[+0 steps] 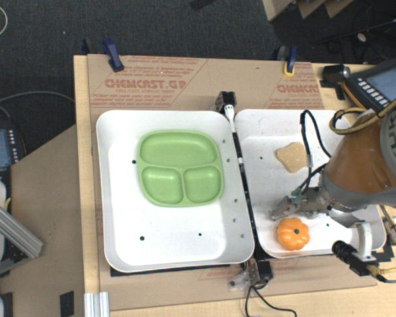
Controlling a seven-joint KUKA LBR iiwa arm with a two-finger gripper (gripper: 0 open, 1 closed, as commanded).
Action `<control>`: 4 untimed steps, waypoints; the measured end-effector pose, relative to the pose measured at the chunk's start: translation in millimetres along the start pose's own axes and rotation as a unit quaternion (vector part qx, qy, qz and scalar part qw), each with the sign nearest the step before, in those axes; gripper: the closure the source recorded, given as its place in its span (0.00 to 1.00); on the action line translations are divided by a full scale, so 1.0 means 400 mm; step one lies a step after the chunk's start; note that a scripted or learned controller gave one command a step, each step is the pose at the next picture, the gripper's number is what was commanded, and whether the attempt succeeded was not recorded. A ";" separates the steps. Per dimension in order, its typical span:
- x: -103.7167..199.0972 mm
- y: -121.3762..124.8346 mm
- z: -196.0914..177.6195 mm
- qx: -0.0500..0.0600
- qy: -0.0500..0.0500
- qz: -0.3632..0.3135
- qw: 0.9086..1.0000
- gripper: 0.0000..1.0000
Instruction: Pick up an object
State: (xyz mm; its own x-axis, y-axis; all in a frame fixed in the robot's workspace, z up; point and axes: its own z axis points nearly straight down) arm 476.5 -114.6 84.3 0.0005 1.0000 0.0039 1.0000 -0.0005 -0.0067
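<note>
Smooth round orange pumpkin [293,234], flat tan slice [292,156], green sectioned tray [180,167]

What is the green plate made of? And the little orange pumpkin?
The green plate looks like smooth matte plastic: one even colour, rounded moulded compartments. The orange pumpkin seems a plastic or rubber toy, slightly shiny with soft ribs, though the picture cannot settle which.

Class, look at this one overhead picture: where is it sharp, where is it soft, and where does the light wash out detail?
Camera view: the green plate and orange pumpkin look sharp; the arm looms large and slightly soft at the right; the left bin is evenly lit and very bright, with little surface detail and faint shadows.
</note>
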 end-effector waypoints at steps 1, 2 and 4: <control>0.029 0.006 0.000 -0.002 -0.001 -0.001 1.000 0.00; 0.025 0.008 -0.027 -0.005 -0.003 0.001 1.000 1.00; 0.443 0.061 -0.342 -0.005 -0.001 -0.004 1.000 1.00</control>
State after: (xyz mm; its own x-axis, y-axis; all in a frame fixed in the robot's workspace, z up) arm 501.9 61.9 221.7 -0.0065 1.0000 0.0017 1.0000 0.0065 0.0029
